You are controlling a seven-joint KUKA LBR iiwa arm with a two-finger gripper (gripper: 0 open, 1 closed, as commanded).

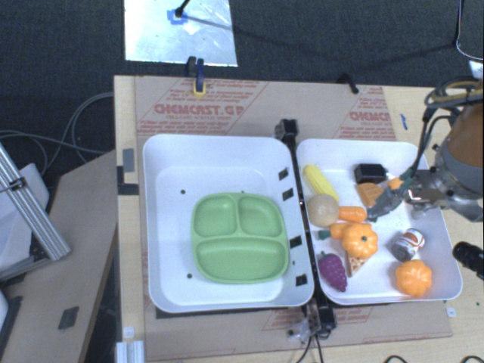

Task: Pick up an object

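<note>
The right bin [431, 225] holds toy foods: a yellow corn cob [319, 181], a beige ball [323, 210], a carrot [352, 214], an orange pumpkin [360, 240], purple grapes [333, 271], a second pumpkin [414, 277], a grey, white and red piece [408, 244], an orange wedge [369, 193] and a black block [370, 172]. My gripper [382, 205] reaches in from the right, low over the middle of this bin. It hangs just right of the orange wedge and above the first pumpkin. I see nothing held in it.
The left bin [166, 203] holds a green divided plate [240, 237]. A black divider with clips [296, 203] runs between the bins. Cardboard [227, 108] lies under both, and a shiny sheet [179, 21] sits at the back. Cables trail on the left.
</note>
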